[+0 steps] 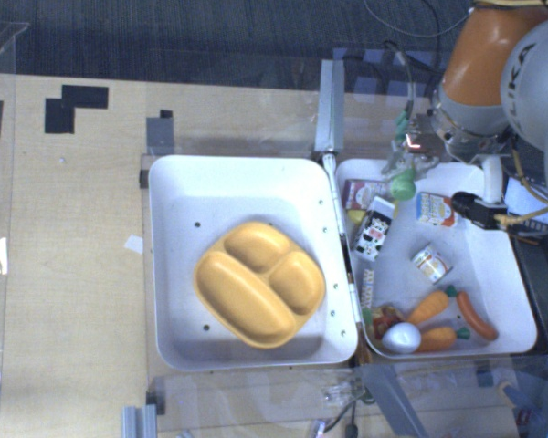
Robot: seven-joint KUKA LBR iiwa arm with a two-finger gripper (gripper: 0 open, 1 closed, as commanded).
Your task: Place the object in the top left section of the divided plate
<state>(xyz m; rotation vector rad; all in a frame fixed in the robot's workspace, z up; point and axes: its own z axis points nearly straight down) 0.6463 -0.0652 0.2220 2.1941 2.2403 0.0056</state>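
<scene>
The yellow divided plate (260, 283) lies in the left bin (173, 190), tilted in the view, with two small sections at its upper right and one long section at its lower left. My gripper (403, 175) hangs over the back of the right bin (516, 281), near the divider. A small green pear-shaped object (402, 188) sits at its fingertips, narrow top pinched between them. The grey arm with its orange band (479, 57) rises to the upper right.
The right bin holds a red box (363, 192), a black-and-white carton (374, 229), a small milk carton (432, 209), a can (430, 264), two carrots (429, 307), a white egg (402, 338) and a sausage (476, 318). A metal rail (327, 108) separates the bins.
</scene>
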